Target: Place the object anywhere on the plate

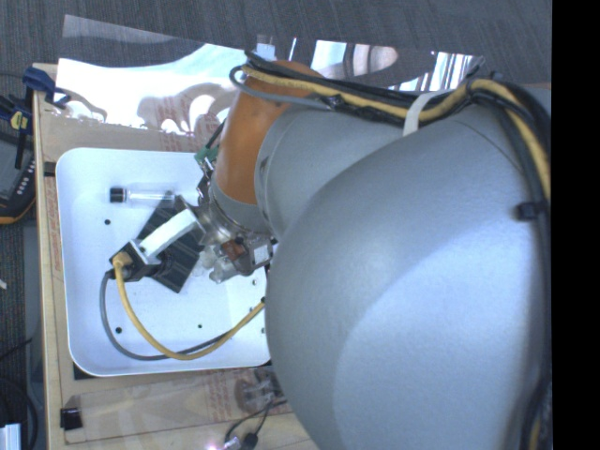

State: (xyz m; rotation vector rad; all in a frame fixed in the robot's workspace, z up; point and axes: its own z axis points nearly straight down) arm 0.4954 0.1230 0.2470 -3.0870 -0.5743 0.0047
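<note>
A clear tube with a black cap [142, 195] lies flat in the upper left of the left white bin [80, 279]. My gripper [228, 256] hangs low over the middle of this bin, just right of a black ribbed slab [181, 261] that rests slanted on the bin floor. I cannot tell whether the slab touches the gripper. The tube lies apart from the gripper, up and to its left. My grey arm with its orange band [246, 148] hides the whole right side of the bench.
The bin's left and lower floor are bare white. A reflective sheet [131, 87] stands behind the bin. A wooden bench edge [141, 406] runs in front. Dark gear [17, 172] sits off the left edge.
</note>
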